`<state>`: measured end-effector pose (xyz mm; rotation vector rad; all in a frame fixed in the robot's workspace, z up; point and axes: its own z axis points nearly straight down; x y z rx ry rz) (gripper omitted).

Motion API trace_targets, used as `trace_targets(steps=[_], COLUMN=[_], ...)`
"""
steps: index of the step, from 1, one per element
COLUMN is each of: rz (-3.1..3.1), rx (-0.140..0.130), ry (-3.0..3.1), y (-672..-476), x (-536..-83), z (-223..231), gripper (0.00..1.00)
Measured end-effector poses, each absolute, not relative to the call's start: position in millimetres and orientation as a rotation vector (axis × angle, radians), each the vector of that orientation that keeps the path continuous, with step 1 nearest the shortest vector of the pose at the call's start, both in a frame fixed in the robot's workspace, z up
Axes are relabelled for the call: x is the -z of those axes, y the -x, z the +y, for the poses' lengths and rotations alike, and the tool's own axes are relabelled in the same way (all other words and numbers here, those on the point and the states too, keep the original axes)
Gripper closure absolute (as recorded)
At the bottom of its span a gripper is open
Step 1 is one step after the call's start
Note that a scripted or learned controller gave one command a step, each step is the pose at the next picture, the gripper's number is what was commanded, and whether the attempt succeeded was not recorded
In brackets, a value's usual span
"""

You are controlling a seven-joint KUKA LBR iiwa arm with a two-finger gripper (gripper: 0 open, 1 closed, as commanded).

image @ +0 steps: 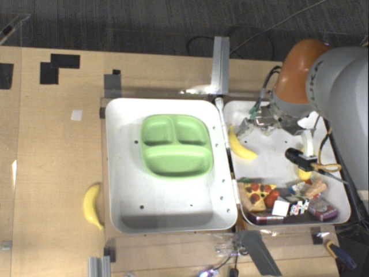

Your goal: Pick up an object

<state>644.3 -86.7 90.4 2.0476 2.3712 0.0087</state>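
Observation:
My gripper (249, 126) hangs over the back of the right bin (271, 154), low above the white floor, with nothing visible in it. Just to its lower left, a yellow banana (241, 148) lies against the bin's left wall. Along the front of that bin lie a toy pizza slice (256, 193), a small red piece (272, 198), a white block (281, 208), a dark red tube (262, 217) and a purple item (323, 213). The grey arm with its orange band (297, 68) comes in from the right.
The left bin (124, 154) holds a green divided plate (174, 144). A second banana (92, 205) lies on the bench left of that bin. A metal post (221, 68) stands behind the wall between the bins.

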Motion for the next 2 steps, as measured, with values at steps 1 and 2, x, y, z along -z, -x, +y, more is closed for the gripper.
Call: trace_targets(steps=[1, 2], rz=[2.434, 2.359], rx=[-0.012, -0.012], ry=[-1.967, -2.063], y=[-627.3, -638.7], x=[-90, -89], z=[-88, -93], gripper=[0.0, 0.0])
